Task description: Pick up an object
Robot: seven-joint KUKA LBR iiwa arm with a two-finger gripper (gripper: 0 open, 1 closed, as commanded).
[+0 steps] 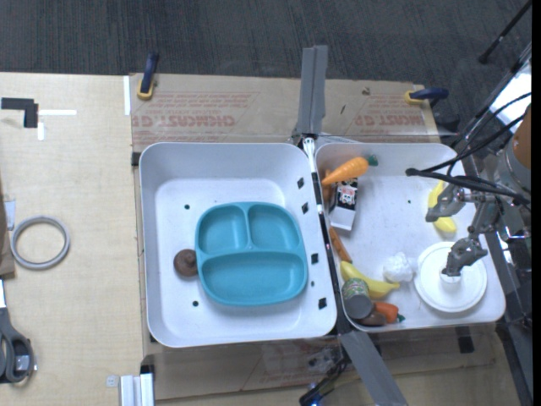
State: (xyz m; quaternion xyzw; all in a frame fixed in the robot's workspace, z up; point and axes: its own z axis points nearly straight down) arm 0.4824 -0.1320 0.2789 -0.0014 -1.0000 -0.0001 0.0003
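Several toys [363, 286] nr gripper [461, 256]

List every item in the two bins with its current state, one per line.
teal divided plate: flat, left bin
brown round piece: beside plate's left edge
carrot: against right bin's divider wall
banana: lying near divider
white plate: flat, right bin
gripper: over white plate

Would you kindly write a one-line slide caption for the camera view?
Gripper poised over a white dish in the right bin; a teal divided plate sits in the left bin.
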